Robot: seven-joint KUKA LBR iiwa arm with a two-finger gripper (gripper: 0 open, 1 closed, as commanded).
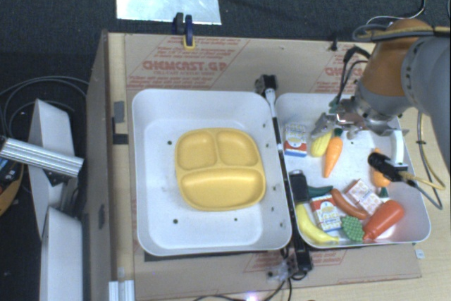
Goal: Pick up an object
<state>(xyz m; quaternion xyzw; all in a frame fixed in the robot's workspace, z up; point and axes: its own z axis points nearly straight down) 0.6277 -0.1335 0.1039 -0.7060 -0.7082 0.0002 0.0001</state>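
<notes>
The right bin (421, 220) holds several toy foods. An orange carrot (331, 156) lies next to a yellow corn cob (320, 145), with a small white and red box (296, 139) to their left. My gripper (337, 120) hangs over the bin's far part, right above the tops of the carrot and the corn. The grey arm with its orange band (387, 63) comes in from the upper right. Nothing is visibly held.
Near the front of the right bin lie a banana (309, 225), a sausage (347, 202), a red pepper (384, 218), a green piece (350, 228) and a small carton (325, 213). A yellow divided plate (218, 169) sits in the left bin (151, 109). A divider rail (276, 130) runs between the bins.
</notes>
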